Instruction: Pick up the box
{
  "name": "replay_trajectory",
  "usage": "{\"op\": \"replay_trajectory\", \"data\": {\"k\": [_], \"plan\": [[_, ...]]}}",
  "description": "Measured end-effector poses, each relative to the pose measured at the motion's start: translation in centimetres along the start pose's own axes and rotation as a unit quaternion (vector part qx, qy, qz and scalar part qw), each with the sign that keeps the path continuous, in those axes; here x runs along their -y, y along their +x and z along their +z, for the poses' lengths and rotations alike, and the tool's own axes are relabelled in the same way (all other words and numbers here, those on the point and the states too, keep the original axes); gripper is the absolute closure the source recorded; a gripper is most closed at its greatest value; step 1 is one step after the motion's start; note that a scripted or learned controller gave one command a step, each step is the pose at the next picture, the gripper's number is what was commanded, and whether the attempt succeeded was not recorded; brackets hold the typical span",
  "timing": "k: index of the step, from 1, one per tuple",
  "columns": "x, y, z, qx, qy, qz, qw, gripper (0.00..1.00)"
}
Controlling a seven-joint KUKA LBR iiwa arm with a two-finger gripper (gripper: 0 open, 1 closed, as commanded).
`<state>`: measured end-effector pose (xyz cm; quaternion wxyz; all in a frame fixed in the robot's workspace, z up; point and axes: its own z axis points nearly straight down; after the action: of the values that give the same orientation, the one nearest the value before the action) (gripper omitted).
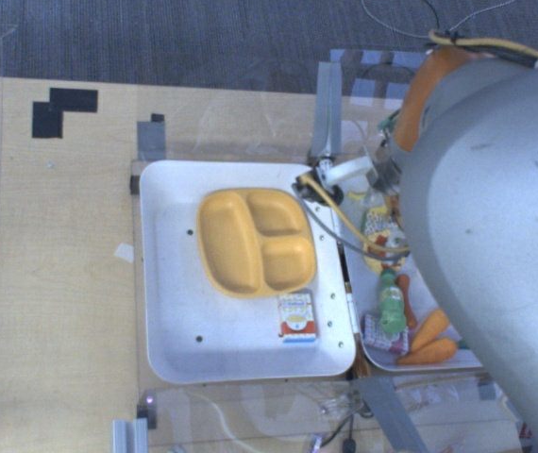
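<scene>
The box (297, 316) is small, white with a red and yellow label and a blue lower edge. It lies flat in the left bin (170, 281), near the front right corner, just in front of the yellow plate. My gripper (383, 192) hangs over the far left part of the right bin (394, 363), largely covered by the grey arm. It is well apart from the box, up and to the right of it, with the bins' shared wall between them.
A yellow divided plate (255, 241) fills the middle of the left bin. The right bin holds a green bottle (392, 306), two carrots (430, 329), a grey-purple packet (374, 329) and a patterned packet (376, 225). The arm covers most of the right bin.
</scene>
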<state>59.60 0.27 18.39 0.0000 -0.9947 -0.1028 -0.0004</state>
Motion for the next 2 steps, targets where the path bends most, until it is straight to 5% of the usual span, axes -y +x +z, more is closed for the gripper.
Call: {"op": "replay_trajectory", "data": {"k": [1, 2], "plan": [[0.0, 0.0, 0.0, 0.000, 0.000, 0.000, 1.0000, 0.00], [0.0, 0.1, -1.1, -0.001, 0.000, -0.003, 1.0000, 1.00]]}}
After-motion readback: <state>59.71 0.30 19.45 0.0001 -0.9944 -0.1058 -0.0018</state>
